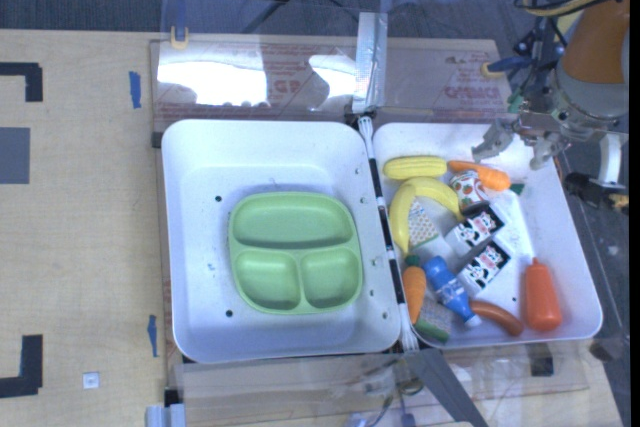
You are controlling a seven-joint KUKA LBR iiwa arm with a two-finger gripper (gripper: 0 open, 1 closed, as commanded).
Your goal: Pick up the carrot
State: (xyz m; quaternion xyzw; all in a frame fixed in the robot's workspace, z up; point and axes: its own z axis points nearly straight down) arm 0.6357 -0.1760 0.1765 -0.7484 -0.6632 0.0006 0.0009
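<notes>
Hovering my hand (515, 141) over the back right corner of the right bin (583, 245), fingers spread apart with nothing between them, tips pointing down and left, above the bin's bare white floor. My arm (592, 45) comes in from the right, orange band above the wrist, cables looped beside it. Carrot (414, 293) lies at the front left of the right bin, close against the wall next to the divider between bins, long axis running front to back, well apart from my hand. A second orange carrot-like piece (482, 175) with a green tip sits near the back, just beside a yellow banana (414, 166) and near my fingertips, not touching them. Another curved banana (404, 209) lies below the first. Small black-and-white cartons (478, 243) are clustered mid-bin. Blue bottle (445, 283) lies tilted just right of the carrot, touching or nearly touching it, can't tell which. Reddish sausage (496, 317) lies along the front wall, and an orange bottle-shaped item (541, 295) lies at the front right. Left bin (190, 215) holds a green divided tray (295, 250) with three compartments, sitting flat around the middle. Both bins rest on the light wooden surface (70, 215), with clear plastic panels (260, 65) standing behind them.
</notes>
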